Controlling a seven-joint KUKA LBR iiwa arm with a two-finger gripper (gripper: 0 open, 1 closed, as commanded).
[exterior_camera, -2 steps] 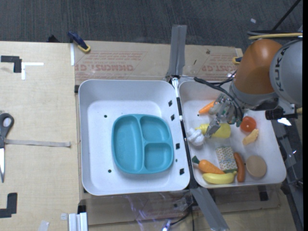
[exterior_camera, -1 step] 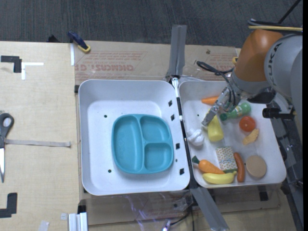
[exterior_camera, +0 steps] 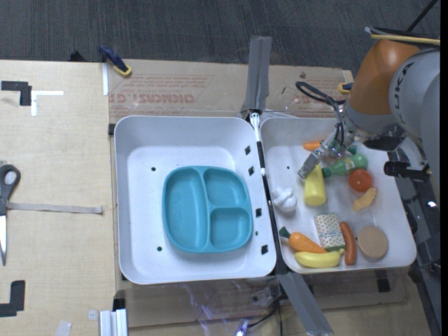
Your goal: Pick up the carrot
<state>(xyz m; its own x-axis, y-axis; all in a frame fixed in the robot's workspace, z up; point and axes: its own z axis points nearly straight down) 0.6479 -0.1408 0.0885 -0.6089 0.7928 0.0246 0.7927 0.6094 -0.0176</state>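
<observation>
The carrot (exterior_camera: 305, 241) lies near the front of the right bin (exterior_camera: 402, 257), orange with a green tuft toward the divider, resting just behind the banana (exterior_camera: 318, 259) and touching or nearly touching the sponge-like block (exterior_camera: 328, 230) on its right. The gripper (exterior_camera: 313, 162) is well away from it, up at the back of the same bin, hanging over the yellow bottle (exterior_camera: 315, 186) beside a small orange piece (exterior_camera: 312, 145) and a green thing (exterior_camera: 348, 162); from here I cannot tell whether it is wide or narrow, and nothing shows between its tips. So the job is still at the reach, as I judge it. To do it well the arm should lift clear of the bottle first, then travel toward the front of the bin and come down over the thick middle of the carrot, with the jaws turned across its length, not along it. The crowding is the trouble: the banana sits close in front and the block close by, so a descent slightly off could pinch the banana instead or shove the carrot against the wall. The left bin (exterior_camera: 133, 187) with its blue tray (exterior_camera: 208, 208) plays no part.
</observation>
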